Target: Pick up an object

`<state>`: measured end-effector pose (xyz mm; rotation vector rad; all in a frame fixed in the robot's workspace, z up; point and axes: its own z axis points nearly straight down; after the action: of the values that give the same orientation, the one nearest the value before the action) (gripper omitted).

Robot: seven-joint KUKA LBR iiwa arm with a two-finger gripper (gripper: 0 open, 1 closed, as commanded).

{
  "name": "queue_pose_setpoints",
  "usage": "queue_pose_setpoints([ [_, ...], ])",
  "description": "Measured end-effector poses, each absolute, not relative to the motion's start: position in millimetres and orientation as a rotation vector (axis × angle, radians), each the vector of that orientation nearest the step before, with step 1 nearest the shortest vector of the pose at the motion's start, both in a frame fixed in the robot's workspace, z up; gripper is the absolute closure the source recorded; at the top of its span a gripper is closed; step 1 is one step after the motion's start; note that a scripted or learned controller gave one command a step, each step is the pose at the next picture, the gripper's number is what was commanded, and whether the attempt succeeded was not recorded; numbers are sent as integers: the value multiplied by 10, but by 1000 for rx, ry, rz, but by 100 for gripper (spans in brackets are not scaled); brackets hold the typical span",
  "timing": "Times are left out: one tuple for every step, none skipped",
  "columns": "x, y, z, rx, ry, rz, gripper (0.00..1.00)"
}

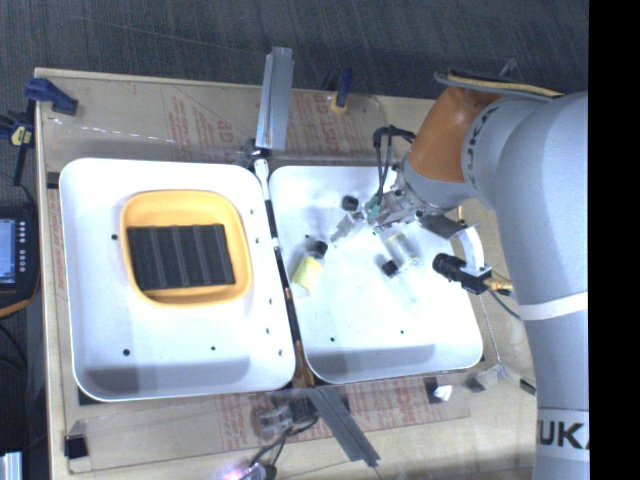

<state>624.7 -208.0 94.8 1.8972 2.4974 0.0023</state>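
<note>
We note a dark grey carpeted floor [150, 18] behind a pale wooden table [150, 98], which carries two shallow white plastic bins side by side. A blue clamp [48, 94] grips the table's far left corner, and a small handheld screen unit [15, 251] sits off its left edge.

The left bin [90, 358] holds a yellow-orange rounded tray with a dark ribbed insert [183, 250], lying flat in the bin's far half.

The right bin [440, 343] holds the small loose items. A pale yellow bottle-like object with a dark cap [308, 270] lies tilted near the divider between the bins. A small dark piece [349, 203] lies toward the far side, and another small dark piece [388, 265] lies near the middle, just beside a clear, glassy item [405, 253] that we cannot identify.

The grey arm with the orange band [445, 148] reaches in from the right, over the right bin's far right part. The claw [385, 211] hangs low among the small items; we cannot tell how far open it is, nor whether anything is in it. A black cylindrical fitting [452, 266] projects near the bin's right wall.
</note>
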Motion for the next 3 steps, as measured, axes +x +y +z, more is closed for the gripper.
queue_pose_setpoints([
  [6252, -2071, 1046, 1891, 2502, 1, 100],
  [6571, -2106, 1431, 1859, 2533, 0, 100],
  [6571, -2104, 1430, 1859, 2533, -1, 0],
])
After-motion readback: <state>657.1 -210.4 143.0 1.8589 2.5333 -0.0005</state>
